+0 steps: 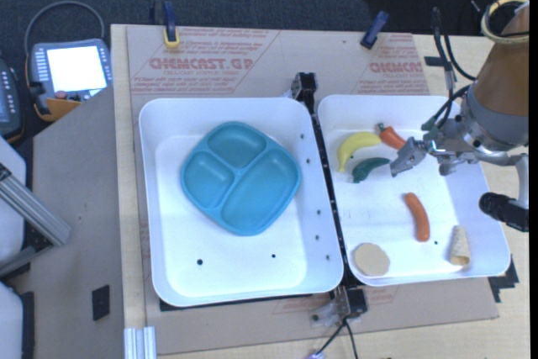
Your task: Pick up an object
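Toy food, right bin (pixel 496 261).
Gripper (pixel 405 161) hovered beside green piece (pixel 368 169), finger state unreadable; sausage (pixel 417 216) probably light, rigid — grasp mid-length.

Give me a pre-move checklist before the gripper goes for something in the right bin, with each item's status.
1. Gripper is over the right bin: ok.
2. Gripper carries nothing: cannot tell.
3. A target lies near: ok, the green piece, banana and carrot sit close by.
4. Those targets are well apart for a clean grasp: not ok, they cluster together.
5. Easier lone targets exist: ok, the sausage, round cookie and cone lie apart.
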{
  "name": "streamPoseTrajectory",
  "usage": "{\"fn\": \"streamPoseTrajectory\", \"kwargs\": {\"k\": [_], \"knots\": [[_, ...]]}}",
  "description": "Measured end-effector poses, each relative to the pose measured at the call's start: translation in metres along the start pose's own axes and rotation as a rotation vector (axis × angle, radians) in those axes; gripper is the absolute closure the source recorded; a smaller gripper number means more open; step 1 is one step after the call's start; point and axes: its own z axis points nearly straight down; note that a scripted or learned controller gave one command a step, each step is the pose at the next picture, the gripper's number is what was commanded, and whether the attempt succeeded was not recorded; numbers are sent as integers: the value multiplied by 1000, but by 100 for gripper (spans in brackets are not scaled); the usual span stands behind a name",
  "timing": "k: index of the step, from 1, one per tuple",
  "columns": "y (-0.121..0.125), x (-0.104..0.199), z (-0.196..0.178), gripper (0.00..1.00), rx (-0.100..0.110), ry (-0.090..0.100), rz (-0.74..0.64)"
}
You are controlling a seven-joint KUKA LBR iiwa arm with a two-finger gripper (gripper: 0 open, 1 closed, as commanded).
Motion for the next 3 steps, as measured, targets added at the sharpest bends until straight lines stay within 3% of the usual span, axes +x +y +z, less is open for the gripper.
{"fn": "streamPoseTrajectory", "kwargs": {"k": [2,3], "knots": [[-7,1,111,0,1,0,1],[-5,1,97,100,-8,-2,1]]}}
